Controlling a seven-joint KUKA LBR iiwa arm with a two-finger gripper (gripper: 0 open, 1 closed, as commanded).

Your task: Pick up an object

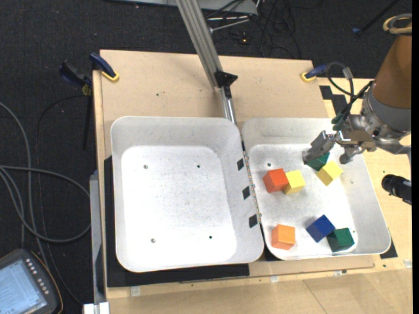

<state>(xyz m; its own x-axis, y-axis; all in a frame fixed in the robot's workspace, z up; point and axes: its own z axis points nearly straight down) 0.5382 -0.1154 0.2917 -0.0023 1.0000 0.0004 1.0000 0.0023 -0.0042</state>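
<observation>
A green block (319, 163) sits just under the gripper (319, 154) in the upper part of the right bin (370, 195), mostly hidden by the grey fingers, touching or just beside a yellow block (330, 172) on its lower right; I cannot tell how far the fingers are spread or whether they grip it. Lower left lie an orange block (275, 179) against another yellow block (294, 181), and along the near edge an orange cube (283, 236), a blue block (320, 227) and a dark green block (340, 239), all small, hard-edged, matt solids on smooth white plastic.
</observation>
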